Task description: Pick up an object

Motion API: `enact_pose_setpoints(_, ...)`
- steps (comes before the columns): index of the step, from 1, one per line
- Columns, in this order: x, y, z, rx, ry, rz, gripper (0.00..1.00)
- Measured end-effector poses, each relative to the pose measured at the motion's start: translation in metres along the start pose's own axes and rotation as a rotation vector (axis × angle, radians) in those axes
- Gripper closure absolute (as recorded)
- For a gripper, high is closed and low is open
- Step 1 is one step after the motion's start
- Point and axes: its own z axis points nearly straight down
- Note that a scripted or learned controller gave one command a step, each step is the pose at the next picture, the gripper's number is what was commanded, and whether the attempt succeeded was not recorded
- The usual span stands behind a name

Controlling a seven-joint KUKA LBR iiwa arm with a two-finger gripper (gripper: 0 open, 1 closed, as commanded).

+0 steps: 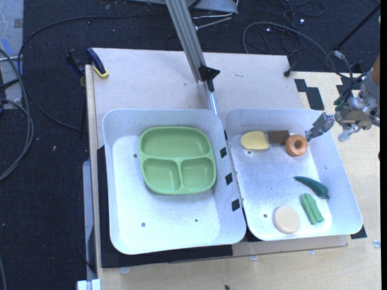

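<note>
The right bin (338, 162) holds several small objects. A yellow piece (254, 141), a brown block (278, 137) and an orange ring (296, 145) lie in a row near its far side. A dark green pepper (313, 186), a light green ridged piece (312, 209) and a beige disc (286, 220) lie toward its front. My gripper (331, 130) hovers above the bin's far right edge, just right of the orange ring. It is open, with nothing between its fingers.
A green divided plate (178, 159) sits in the left bin (121, 210). A slanted metal pole (187, 35) stands at the back between the bins. Cables lie on the dark floor around the bench.
</note>
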Motion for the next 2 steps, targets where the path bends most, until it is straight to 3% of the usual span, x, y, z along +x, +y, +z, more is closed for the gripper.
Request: enact_pose_setpoints(2,-0.007,0.002,0.107,0.004,0.001,0.002,0.00)
